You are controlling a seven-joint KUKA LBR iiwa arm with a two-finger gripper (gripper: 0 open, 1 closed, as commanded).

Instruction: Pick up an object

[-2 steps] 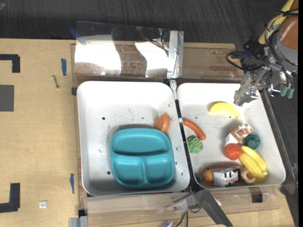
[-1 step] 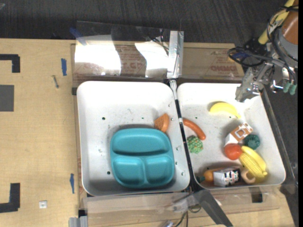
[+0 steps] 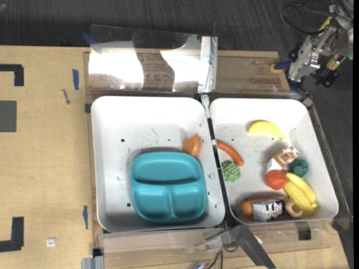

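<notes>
At the far right, beyond the white bins, the claw (image 3: 314, 52) is parked clear of the yellow plastic banana (image 3: 265, 129); its state cannot be told.

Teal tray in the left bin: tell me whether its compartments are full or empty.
Empty. The teal tray lies flat in the left bin, and all three compartments show only bare teal plastic.

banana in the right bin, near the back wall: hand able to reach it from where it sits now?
Probably yes. The banana lies alone on bare bin floor, apart from the other toys, top exposed. The hand sits outside the right bin, beyond its far corner, with nothing between them.
</notes>
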